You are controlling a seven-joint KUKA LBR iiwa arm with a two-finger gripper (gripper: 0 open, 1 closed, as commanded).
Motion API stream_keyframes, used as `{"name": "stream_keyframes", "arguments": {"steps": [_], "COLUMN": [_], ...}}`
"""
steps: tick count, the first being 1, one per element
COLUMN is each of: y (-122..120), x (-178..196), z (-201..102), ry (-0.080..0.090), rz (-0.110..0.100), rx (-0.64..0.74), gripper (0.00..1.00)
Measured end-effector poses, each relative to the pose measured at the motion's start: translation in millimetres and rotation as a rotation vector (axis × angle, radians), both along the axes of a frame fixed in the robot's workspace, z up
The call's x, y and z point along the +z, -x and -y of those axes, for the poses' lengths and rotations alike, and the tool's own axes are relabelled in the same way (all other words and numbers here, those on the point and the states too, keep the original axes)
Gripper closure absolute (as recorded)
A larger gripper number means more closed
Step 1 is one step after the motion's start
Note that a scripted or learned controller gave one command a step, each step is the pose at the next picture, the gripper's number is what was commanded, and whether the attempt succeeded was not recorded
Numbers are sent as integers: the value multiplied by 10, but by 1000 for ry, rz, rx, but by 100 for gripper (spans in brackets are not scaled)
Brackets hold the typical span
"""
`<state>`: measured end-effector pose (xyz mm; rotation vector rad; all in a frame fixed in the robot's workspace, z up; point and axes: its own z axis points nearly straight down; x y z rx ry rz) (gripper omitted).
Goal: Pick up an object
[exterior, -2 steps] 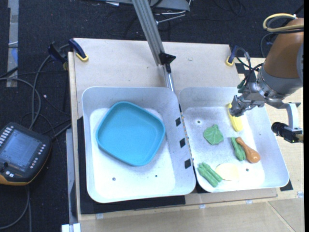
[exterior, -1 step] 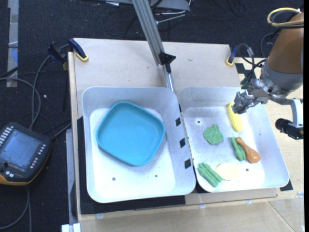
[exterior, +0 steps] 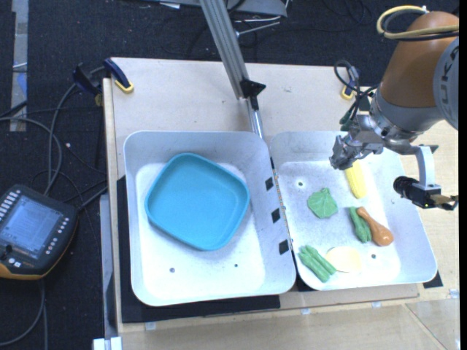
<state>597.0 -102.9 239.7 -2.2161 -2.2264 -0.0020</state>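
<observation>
Pincer (exterior: 343, 159) being positioned over yellow toy (exterior: 355, 181), right of centre.
Finger spread cannot be told; nothing is being held, since the toy is lying in the right bin (exterior: 412, 268).

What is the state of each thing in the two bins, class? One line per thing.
blue plate: flat in left bin
yellow piece: lying just under the gripper
green leaf: flat in right bin
green-and-orange piece: lying on its side
green beans: lying by the pale slice
</observation>
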Motion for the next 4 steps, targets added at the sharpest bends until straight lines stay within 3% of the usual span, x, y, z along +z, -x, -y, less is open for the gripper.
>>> {"name": "stream_keyframes", "arguments": {"steps": [1,3,4], "y": [116,90,193], "x": [21,-175,-66], "z": [-490,-1524,-1978], "ry": [0,0,0], "rz": [0,-1,-1], "rx": [0,0,0], "gripper": [100,100,100]}}
